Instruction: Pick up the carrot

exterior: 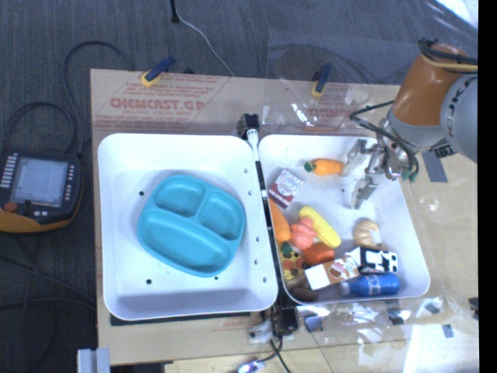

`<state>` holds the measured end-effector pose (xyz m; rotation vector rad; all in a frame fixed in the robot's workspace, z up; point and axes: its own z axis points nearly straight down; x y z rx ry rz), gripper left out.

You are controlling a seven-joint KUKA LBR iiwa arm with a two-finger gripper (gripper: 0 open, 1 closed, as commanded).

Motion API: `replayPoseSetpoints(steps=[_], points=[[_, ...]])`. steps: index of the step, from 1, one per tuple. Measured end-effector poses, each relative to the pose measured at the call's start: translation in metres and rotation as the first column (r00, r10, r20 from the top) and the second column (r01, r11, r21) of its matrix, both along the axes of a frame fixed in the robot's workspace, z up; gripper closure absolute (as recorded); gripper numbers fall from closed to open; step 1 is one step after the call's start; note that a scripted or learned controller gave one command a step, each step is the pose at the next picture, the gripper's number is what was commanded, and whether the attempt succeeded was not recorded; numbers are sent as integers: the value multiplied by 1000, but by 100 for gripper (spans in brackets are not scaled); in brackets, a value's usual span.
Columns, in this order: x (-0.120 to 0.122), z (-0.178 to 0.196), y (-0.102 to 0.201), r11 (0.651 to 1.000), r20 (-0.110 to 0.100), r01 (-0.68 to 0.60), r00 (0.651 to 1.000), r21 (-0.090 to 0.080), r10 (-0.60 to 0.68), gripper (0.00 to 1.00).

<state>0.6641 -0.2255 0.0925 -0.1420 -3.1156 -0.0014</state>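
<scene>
**Open gripper hanging just right of the carrot in the right bin**

The bench (155, 111), a pale board printed with red lettering, is bearing two shallow white bins side by side. Taking the right bin (411, 231) as the landmark, the left bin (112, 208) is sitting directly against its left wall, and it is holding a blue divided plate (192, 222) that is lying tilted across its floor.

The arm (435, 99), grey with an orange band, is reaching in over the right bin's upper right corner. Its gripper (363, 173) is hanging above the bin's upper portion with the two fingers spread apart and nothing showing between them.

The carrot (324, 166), orange with a small green top pointing left, is lying on the bin's floor near the back wall, just to the left of the gripper and apart from it.

The rest of the bin's contents are crowding its left and front parts. A small red-and-white packet (286, 186) is lying near the left wall, below and left of the carrot. A yellow corn cob (320, 226) is lying slantwise at the bin's middle, touching a heap of orange and red toy foods (299, 239) beside the left wall. A blue bottle (371, 286) is lying along the front wall, with a black-and-white carton (377, 259) just behind it.

Well to the left of both bins, a handheld control pendant (37, 189) is resting off the bench.
</scene>
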Motion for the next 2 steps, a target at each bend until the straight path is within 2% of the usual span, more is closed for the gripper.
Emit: replayPoseSetpoints(steps=[1, 2], points=[[-6, 2, 33, 983, 12, 180, 984, -29, -180, 0], [-4, 93, 71, 981, 40, 194, 980, -4, -194, 0]])
